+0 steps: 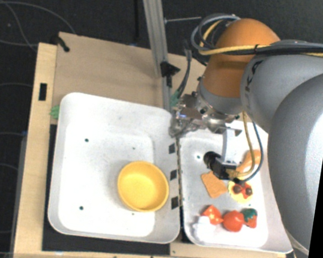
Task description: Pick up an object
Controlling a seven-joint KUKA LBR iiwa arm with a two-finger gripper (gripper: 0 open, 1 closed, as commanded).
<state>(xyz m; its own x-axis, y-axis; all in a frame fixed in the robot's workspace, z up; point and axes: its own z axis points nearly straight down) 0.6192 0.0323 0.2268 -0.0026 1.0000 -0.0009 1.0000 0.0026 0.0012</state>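
Dark flooring strewn with thin cables surrounds a tan bench, on which the left bin and the right bin sit side by side, with a slanted metal post rising behind them. The grey arm comes in from the right, and its gripper hangs over the far end of the right bin, close to the seam between the two bins. It is seen from above under the orange wrist band, so I cannot tell whether it is spread or closed, and nothing can be seen in its grasp. Every loose thing lies on the near side of the gripper. A flat orange piece is closest to it, with a yellow-and-red toy just beside that. Farther toward the near rim lie a red tomato, a small orange-red piece and a green-capped red piece. Across the seam from the gripper, in the left bin, stands a yellow bowl, upright and well apart from it.
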